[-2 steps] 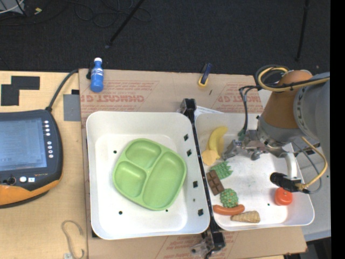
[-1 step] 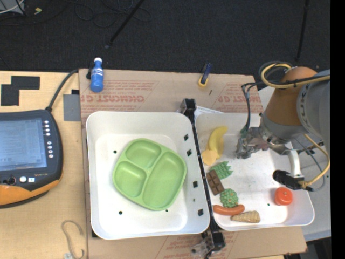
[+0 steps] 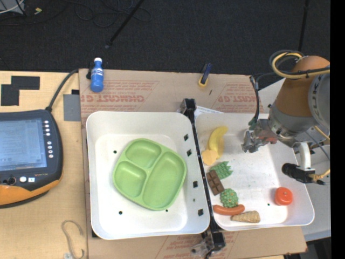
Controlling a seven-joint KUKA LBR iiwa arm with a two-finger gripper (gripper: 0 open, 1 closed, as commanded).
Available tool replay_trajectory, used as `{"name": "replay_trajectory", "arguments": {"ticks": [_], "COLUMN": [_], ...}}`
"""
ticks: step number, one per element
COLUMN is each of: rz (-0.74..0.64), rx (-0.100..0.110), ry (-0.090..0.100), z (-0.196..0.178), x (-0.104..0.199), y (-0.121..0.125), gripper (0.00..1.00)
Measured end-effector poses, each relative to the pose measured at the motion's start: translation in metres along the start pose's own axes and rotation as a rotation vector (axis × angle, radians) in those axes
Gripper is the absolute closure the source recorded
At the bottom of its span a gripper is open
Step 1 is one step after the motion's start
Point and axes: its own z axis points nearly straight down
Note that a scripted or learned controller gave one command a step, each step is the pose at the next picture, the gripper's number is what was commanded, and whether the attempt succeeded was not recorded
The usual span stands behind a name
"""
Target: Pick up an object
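Objects for picking lie in the right bin (image 3: pixel 302 215): a toy banana (image 3: pixel 218 137) near its far left corner, touching a yellow round piece (image 3: pixel 209 157) just in front of it; a green leafy piece (image 3: pixel 222 170) and a brown chocolate bar (image 3: pixel 214 183) along the left wall; a broccoli floret (image 3: pixel 228 197), a red sausage (image 3: pixel 228 210) and an ice-cream cone (image 3: pixel 246 217) by the near edge; a red tomato (image 3: pixel 283 196) toward the near right corner. The left bin (image 3: pixel 102 144) carries a green divided plate (image 3: pixel 150 172). The gripper (image 3: pixel 253 139) hangs over the far middle of the right bin, just right of the banana; whether its fingers are open or closed cannot be told from here, and no object is seen between them. Judged step: approach, before any grasp. The next move calls for choosing a target, the banana being nearest, centring above it and descending.
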Motion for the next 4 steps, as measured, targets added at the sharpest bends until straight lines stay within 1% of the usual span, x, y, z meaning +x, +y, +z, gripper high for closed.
{"name": "replay_trajectory", "arguments": {"ticks": [2, 4], "rz": [-0.006, -0.011], "rx": [-0.002, 0.005], "ry": [0.0, 0.003], "z": [-0.091, -0.103], "x": [-0.007, 0.1], "y": [0.001, -0.009], "gripper": [1.0, 1.0]}}
